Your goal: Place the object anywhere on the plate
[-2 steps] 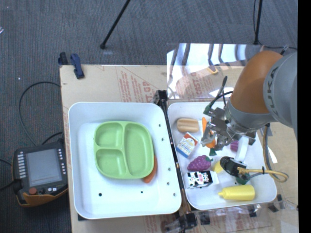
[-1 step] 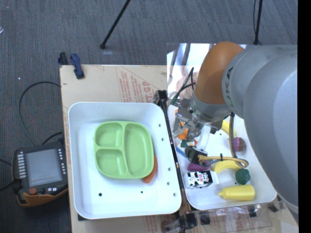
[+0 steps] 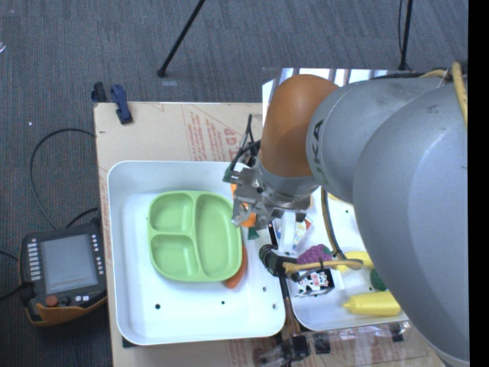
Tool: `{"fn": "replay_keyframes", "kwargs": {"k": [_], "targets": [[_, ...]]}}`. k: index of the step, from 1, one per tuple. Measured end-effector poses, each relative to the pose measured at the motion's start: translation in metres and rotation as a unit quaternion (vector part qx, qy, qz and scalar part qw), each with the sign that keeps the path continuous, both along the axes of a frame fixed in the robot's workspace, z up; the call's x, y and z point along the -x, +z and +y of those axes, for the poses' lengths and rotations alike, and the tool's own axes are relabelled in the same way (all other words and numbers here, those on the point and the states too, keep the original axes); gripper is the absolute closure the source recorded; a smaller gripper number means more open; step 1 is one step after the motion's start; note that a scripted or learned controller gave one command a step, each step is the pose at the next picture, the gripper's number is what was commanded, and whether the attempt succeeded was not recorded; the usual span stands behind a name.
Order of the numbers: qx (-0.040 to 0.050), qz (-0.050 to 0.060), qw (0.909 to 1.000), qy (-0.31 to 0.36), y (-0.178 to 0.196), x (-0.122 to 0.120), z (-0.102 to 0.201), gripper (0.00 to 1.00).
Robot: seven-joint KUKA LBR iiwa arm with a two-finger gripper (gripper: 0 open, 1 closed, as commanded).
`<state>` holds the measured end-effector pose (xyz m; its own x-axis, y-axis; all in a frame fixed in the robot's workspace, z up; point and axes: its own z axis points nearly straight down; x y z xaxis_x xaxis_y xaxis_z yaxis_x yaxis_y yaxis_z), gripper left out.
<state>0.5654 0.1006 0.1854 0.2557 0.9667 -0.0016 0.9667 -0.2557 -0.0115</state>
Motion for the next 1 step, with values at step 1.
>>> {"fn": "replay_keyframes", "kwargs": {"k": [1], "targets": [[0.0004,0.000,1.0000,-0.001,0.0001,-0.0001,-0.0006,0.00]]}}
